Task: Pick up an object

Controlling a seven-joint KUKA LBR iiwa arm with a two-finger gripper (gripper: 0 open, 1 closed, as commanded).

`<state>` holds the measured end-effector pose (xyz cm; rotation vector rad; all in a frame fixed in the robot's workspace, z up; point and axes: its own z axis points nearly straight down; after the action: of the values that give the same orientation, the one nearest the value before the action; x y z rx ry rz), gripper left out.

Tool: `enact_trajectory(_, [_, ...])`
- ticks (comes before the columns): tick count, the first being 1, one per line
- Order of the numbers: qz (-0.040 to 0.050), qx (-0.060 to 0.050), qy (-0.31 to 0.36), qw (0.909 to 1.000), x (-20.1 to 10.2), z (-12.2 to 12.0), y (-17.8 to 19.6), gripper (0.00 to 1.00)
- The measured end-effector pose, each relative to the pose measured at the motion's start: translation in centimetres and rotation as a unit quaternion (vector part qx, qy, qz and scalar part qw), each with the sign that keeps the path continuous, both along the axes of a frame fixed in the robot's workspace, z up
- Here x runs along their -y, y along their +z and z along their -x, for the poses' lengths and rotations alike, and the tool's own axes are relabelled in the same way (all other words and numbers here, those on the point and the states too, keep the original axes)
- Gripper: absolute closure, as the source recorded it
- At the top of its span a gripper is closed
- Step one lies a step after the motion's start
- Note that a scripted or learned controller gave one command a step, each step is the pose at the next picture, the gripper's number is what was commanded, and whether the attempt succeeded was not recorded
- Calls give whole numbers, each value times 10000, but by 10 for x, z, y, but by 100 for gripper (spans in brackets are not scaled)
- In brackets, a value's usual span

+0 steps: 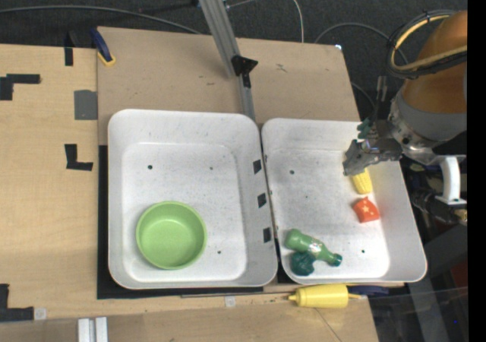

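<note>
While the pincer (357, 159) hangs low over the right bin (319, 181), near its far right wall, the yellow object (362, 180) lies just beneath and slightly nearer the camera, touching or almost touching the tips. Whether those tips are spread or pressed together I cannot tell. An orange object (366, 210) sits just beyond it, a green bottle (311, 245) farther off.

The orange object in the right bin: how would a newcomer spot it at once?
Look in the right bin, along its right side. Below the end effector and the yellow piece lies the small orange object, the bin's only orange item.
</note>
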<state>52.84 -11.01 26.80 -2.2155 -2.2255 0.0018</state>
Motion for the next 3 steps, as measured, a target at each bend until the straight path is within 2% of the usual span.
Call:
enact_trajectory(2, [-2, -2, 10, 10000, -98, -47, -33, 100])
enact_trajectory(3, [-3, 8, 6, 10000, -136, -72, -31, 100])
